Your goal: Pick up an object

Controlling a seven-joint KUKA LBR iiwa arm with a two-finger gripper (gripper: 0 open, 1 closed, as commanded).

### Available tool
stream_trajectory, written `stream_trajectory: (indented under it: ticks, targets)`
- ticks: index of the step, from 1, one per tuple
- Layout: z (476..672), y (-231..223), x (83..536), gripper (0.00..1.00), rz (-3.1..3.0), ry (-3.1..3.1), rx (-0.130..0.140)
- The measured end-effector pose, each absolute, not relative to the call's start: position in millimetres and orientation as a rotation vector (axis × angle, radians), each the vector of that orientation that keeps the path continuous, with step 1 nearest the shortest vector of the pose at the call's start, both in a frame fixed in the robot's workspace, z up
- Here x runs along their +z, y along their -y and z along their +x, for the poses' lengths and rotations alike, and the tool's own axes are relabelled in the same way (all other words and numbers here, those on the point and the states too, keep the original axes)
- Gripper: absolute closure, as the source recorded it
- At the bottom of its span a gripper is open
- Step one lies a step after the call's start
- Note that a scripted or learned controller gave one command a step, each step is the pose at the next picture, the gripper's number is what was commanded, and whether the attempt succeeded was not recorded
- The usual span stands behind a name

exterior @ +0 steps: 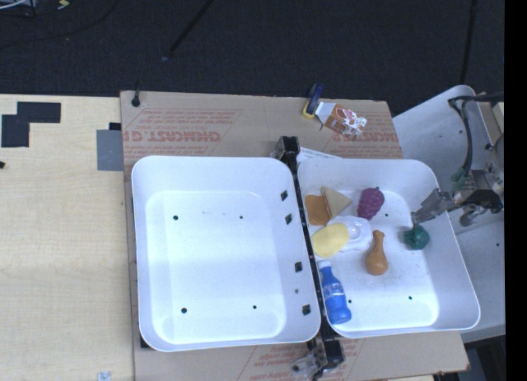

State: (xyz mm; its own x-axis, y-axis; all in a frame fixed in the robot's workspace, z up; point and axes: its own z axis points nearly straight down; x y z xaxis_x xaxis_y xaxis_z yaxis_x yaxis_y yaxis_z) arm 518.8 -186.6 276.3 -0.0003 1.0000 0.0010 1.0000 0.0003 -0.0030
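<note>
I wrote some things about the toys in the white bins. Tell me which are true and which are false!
1. The blue bottle lies in the right bin. True.
2. The purple grapes sit in the left bin. False: they are in the right bin.
3. The yellow toy is beside the divider between the bins. True.
4. The green toy lies at the right bin's left edge. False: it is near its right side.
5. An orange-brown toy lies between the yellow toy and the green toy. True.
</note>
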Motion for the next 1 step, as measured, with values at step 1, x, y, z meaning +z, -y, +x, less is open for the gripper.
stream_trajectory:
  ticks: [1]
  targets:
    - [474.5,174.5,82.6,0.0,-2.221,2.219,0.003]
